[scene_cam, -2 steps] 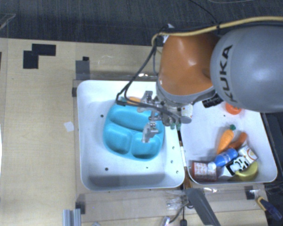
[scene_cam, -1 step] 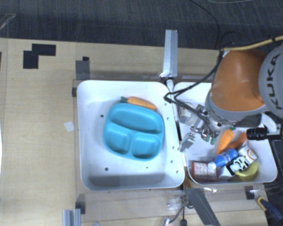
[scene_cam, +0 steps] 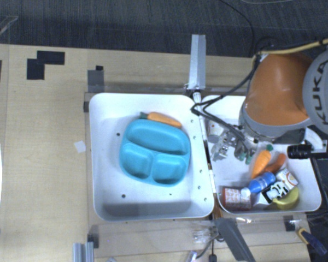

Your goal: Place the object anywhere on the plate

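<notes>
A carrot lies in the left bin, touching the far rim of the blue sectioned plate and resting against it rather than in a compartment. The pincer hangs over the right bin, near its left wall; whether it is open or shut cannot be told. A second carrot, a blue bottle and a small carton crowd that bin's near side.

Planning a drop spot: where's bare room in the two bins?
Left bin: bare floor left of and in front of the blue plate; a carrot lies at its far edge. Right bin: crowded, with the gripper over it and toys heaped at the near end.
</notes>
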Robot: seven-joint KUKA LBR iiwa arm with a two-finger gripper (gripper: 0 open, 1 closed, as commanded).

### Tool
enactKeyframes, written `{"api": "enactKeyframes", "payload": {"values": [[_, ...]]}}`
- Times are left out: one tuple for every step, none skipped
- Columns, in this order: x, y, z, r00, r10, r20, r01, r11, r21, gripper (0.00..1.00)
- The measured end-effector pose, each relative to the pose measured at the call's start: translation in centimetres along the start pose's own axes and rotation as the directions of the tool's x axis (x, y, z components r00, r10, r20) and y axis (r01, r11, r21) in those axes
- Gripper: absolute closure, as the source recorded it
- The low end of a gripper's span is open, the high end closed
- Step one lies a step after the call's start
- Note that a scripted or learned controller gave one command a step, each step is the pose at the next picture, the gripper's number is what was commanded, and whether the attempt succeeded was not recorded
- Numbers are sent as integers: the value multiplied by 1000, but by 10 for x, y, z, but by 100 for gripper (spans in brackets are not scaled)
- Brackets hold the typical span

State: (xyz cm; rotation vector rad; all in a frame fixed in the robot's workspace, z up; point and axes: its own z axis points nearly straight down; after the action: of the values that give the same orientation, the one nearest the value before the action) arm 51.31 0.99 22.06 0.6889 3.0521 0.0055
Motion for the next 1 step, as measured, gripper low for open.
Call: {"api": "enactKeyframes", "payload": {"values": [[57,62,35,991,-131,-7,131,991,1,100]]}}
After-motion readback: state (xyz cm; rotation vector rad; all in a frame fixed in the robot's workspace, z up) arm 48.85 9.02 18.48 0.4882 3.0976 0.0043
